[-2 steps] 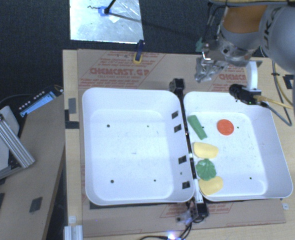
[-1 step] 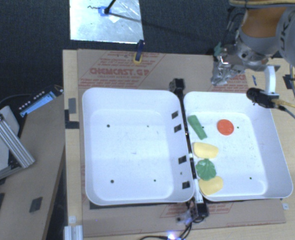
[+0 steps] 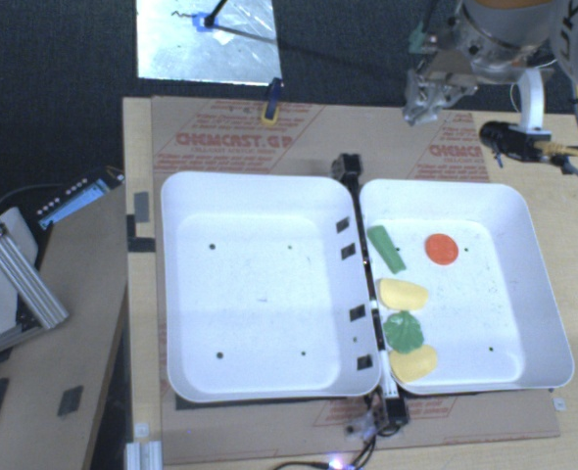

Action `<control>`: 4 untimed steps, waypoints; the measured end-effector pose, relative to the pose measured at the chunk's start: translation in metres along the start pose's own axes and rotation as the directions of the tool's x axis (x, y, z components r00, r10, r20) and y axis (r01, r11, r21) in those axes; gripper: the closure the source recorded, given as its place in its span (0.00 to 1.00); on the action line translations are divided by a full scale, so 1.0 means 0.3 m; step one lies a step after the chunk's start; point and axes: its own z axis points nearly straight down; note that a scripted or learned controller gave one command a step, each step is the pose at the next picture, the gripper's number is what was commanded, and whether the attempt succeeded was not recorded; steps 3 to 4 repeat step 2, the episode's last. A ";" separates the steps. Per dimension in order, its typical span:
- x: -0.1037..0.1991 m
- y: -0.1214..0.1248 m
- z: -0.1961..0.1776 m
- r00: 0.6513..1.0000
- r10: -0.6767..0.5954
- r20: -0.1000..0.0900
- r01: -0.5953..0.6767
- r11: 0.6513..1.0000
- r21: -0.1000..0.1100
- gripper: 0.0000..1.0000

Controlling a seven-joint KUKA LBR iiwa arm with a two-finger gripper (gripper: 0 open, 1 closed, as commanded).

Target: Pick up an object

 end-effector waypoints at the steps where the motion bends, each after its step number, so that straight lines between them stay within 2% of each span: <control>1: -0.203 -0.008 0.067 1.000 0.012 0.004 -0.012 1.000 0.012 1.00; 2: -0.460 -0.010 0.112 1.000 0.011 0.004 -0.011 1.000 0.011 1.00; 4: -0.460 -0.010 0.112 1.000 0.011 0.004 -0.011 1.000 0.011 1.00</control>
